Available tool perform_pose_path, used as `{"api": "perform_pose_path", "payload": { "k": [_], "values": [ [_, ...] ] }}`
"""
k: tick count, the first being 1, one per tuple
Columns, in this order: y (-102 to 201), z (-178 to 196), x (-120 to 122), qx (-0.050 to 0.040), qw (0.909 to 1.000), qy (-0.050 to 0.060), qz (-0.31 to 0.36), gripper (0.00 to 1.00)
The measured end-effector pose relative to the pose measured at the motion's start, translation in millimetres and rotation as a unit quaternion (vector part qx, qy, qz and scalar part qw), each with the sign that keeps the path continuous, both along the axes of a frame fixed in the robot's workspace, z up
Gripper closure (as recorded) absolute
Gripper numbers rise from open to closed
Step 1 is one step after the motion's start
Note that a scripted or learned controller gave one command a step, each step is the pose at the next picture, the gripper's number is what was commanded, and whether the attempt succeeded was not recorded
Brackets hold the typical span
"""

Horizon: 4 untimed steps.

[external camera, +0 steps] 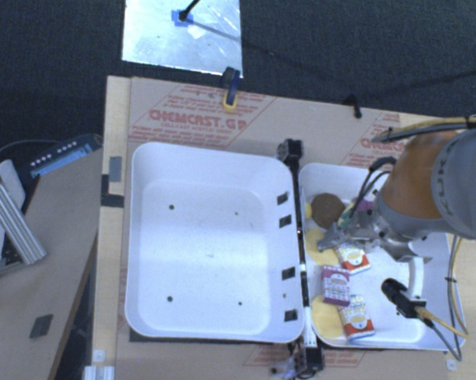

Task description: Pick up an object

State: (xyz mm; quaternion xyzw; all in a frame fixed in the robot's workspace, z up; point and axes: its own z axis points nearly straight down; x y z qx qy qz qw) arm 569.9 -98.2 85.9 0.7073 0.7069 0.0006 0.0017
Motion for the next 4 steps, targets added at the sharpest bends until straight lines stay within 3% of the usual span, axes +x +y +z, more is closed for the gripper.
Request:
{"api": "perform_pose_path", "payload": {
  "k": [1,2,3,4],
  "values": [
    [6,-2,-47,0.0012,1.0,0.003,0.0,0.0],
    [15,16,-73,0.0014,1.0,0.002,0.001,0.0],
    [-16,-2,-54,0.0001,1.0,0.001,0.0,0.0],
    [-14,9,-53,0.0008,1.0,0.0,0.001,1.0]
  ]
}}
